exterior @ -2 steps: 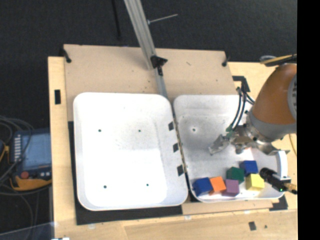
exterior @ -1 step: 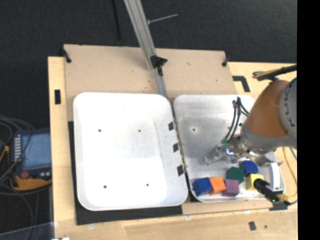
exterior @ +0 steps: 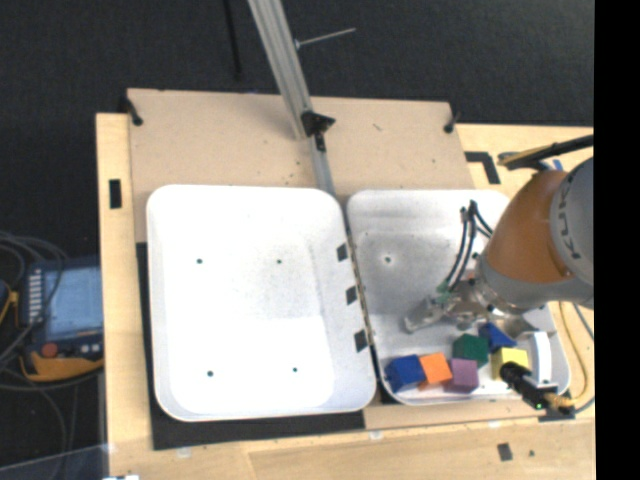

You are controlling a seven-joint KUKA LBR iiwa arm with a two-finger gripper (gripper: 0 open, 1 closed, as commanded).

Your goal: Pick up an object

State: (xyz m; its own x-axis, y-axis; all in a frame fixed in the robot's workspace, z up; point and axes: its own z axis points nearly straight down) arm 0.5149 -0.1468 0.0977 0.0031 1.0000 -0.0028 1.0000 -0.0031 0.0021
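Arm (exterior: 535, 243) comes in from 3 o'clock, orange band sitting over the right bin (exterior: 400, 228). Wrist is low over the bin's lower half. Gripper (exterior: 425, 316) pokes out toward 9 o'clock from the wrist, grey metal, just above the bin floor. Can't tell how far it's spread; it reads as one blurred grey shape. Nothing visible between its tips, so no hold on anything.

Blocks are bunched along the right bin's 6 o'clock edge:
- blue block (exterior: 405, 372), furthest toward 9 o'clock of the row
- orange block (exterior: 436, 368), touching blue on its 3 o'clock side
- purple block (exterior: 464, 374), just beside orange, again at 3 o'clock
- green block (exterior: 469, 347), at 12 o'clock of purple, close under the wrist
- second blue block (exterior: 498, 336), at 3 o'clock of green, partly hidden by the arm
- yellow block (exterior: 514, 359), at 5 o'clock of that one, near the bin's corner

Gripper tip sits at 11 o'clock of the orange block, apart from the row, not touching any block as far as I can see.

Left bin (exterior: 250, 298) lies at 9 o'clock of the right one, rims touching. Grey pole (exterior: 285, 53) runs from 12 o'clock down to the seam between bins. Black cables (exterior: 465, 243) hang off the wrist.
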